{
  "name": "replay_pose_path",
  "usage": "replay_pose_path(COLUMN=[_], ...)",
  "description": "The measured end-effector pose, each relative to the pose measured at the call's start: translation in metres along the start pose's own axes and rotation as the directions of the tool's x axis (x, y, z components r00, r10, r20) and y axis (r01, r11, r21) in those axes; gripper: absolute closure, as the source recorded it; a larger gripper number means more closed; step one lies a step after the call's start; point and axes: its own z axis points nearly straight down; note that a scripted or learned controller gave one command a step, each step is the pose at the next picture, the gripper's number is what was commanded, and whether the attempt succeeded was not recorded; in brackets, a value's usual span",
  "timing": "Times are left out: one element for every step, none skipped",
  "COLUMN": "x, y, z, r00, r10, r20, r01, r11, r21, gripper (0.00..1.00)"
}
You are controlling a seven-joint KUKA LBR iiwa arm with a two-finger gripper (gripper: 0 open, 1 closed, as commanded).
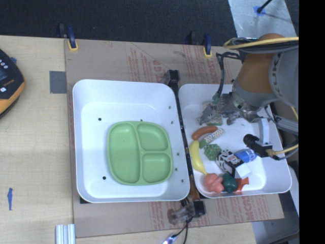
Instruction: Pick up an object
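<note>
The gripper (217, 114) hangs low over the far left part of the right bin (282, 183), its grey fingers blurred against the white floor, so I cannot tell whether they are spread or closed, and nothing shows between them. Taking the toy hot dog (204, 132) as the landmark: it lies just in front of the gripper, and it looks like the nearest candidate to lift. I judge it light, stiff moulded plastic, smooth and a little slippery; a grasp across its narrow middle would suit it best. Touching its near side is a small pale patterned bar (214, 135), which could be caught in the same pinch. Just nearer the camera than the hot dog sits a green broccoli-like piece (212, 150), knobbly and probably easy to grip. To its left, along the bin wall, lies a yellow banana (196, 158), curved and hard to reach because the wall crowds it. Further forward are a black-and-white toy (227, 159), a blue piece (246, 155), an orange-pink lump (214, 182) and a dark green item (230, 183), packed close together. Well left of the hot dog, the left bin (86, 105) bears a green divided plate (138, 153).
</note>
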Motion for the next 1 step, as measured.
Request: replay_pose_path(x=[0.0044], y=[0.052], z=[0.031], r00=[1.0], r10=[0.001], r20=[-0.001], r01=[-0.001], r11=[1.0], r21=[-0.002], gripper=[0.0])
